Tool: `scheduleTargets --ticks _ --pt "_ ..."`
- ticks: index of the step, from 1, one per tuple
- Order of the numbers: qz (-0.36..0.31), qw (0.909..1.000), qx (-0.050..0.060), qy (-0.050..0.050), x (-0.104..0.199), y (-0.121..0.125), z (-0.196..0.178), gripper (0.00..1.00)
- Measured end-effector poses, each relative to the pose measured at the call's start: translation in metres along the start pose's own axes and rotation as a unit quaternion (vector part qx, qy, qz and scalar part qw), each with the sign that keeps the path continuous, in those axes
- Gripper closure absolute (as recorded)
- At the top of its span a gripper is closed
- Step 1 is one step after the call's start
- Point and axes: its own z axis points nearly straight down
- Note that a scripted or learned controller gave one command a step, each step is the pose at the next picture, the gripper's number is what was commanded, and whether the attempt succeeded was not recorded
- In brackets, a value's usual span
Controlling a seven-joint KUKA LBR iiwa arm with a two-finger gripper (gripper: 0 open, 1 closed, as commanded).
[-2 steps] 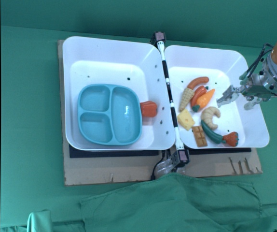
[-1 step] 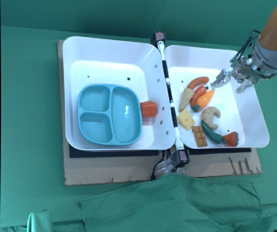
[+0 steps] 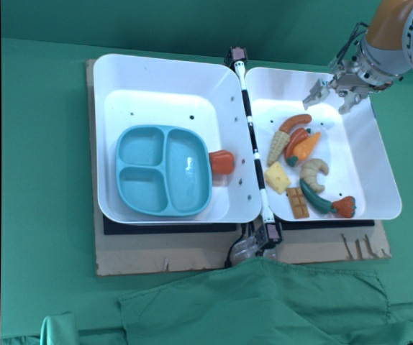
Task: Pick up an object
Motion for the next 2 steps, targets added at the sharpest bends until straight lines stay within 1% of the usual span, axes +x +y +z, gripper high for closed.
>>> scheduleTargets --ticks 1,2 --pt "-0.001 0.9999 0.010 0.003 0.001 0.041 0.039 0.00" --pt "-0.003 0.9999 0.011 0.009 0.007 0.042 0.026 1.00"
